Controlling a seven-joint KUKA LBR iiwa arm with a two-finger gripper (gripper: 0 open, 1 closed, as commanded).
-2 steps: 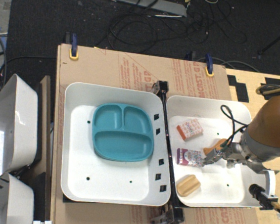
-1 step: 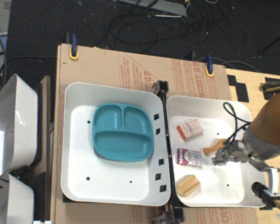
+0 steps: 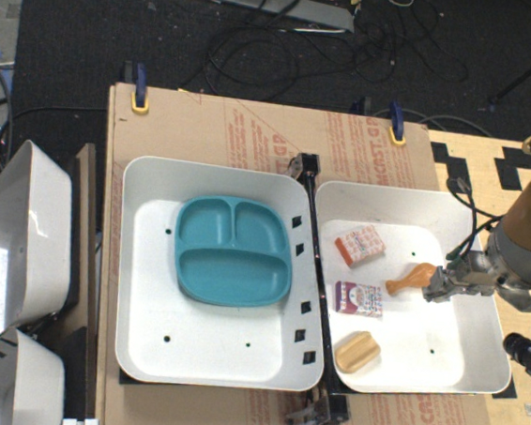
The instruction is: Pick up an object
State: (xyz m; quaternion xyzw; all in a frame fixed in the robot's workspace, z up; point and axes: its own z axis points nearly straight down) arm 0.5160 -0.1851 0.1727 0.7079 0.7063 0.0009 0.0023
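Two bins sit side by side on the counter (image 3: 255, 130), filling the middle of the frame. The left bin (image 3: 137, 269) holds a divided plate (image 3: 234, 252), set toward its upper middle. The right bin (image 3: 475, 370) holds four things: a small box (image 3: 360, 245) in its upper left part, a flat packet (image 3: 359, 299) just below that, a block (image 3: 357, 351) lower still near the bottom edge, and a spoon-like piece (image 3: 409, 279) right of the packet. The tool (image 3: 439, 286) sits at that piece's right end, with the arm (image 3: 527, 234) entering from the frame's right edge.
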